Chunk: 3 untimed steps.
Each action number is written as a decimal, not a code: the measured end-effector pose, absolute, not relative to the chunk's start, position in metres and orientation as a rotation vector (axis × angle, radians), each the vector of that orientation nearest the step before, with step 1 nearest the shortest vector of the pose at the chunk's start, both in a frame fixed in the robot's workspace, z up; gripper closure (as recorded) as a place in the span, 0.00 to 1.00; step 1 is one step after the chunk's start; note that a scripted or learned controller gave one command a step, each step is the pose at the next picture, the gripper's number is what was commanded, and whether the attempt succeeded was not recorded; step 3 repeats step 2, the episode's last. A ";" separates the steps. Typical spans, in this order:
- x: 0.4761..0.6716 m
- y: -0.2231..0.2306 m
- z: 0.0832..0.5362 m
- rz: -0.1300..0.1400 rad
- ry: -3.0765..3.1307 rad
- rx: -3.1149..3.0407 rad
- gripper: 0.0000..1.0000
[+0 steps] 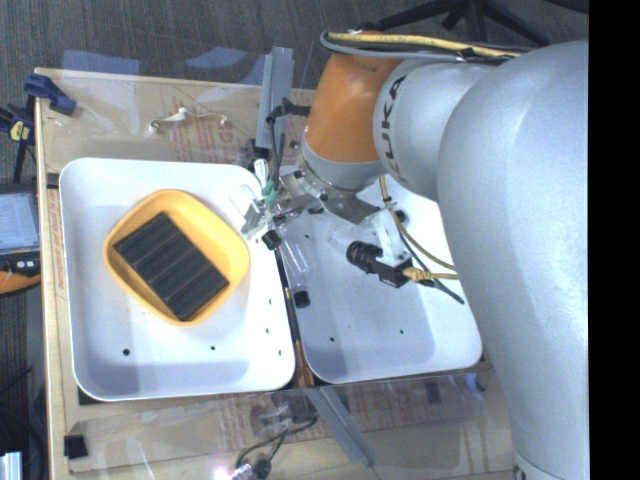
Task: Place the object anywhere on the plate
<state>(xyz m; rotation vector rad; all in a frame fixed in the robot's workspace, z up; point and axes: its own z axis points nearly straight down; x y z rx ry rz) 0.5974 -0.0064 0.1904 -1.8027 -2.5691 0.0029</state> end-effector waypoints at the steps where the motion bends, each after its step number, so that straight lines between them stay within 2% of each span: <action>1: 0.596 0.018 0.191 0.005 -2.689 -1.613 1.00; 2: 0.596 0.018 0.191 0.005 -2.689 -1.613 0.00; 3: 0.596 0.018 0.191 0.005 -2.689 -1.613 0.00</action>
